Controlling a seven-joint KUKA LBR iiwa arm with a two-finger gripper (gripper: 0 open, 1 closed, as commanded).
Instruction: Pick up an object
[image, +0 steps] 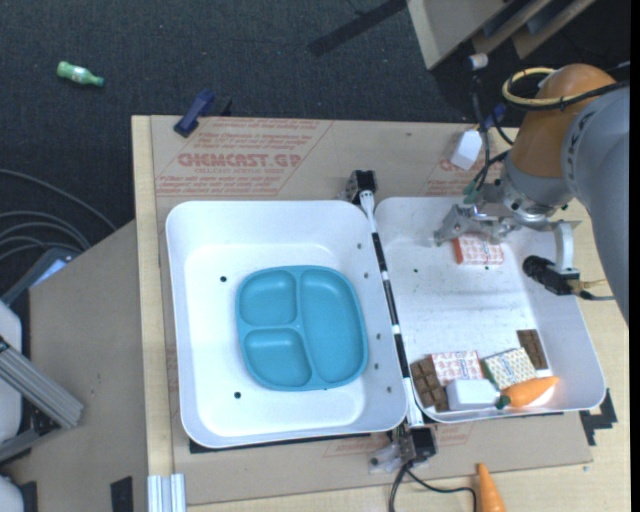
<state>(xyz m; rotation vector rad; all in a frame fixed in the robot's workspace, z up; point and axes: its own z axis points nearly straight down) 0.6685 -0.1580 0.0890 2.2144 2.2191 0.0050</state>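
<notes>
My gripper (473, 230) hangs over the far part of the right bin (450, 310), its fingers spread open with nothing between them. A small red and white packet (481, 252) lies flat on the bin floor just in front of the fingertips. At the near edge of the same bin a cluster lies packed together: an orange carrot (530, 392), a white box (470, 393), a pink patterned packet (455, 363), a yellowish packet (508, 366) and two brown chocolate bars (425, 383) (532, 348).
The left bin (200, 240) holds a blue divided plate (300, 328). A black clamp (362, 184) sits on the far end of the rim between the bins. Bare white floor lies between the packet and the near cluster.
</notes>
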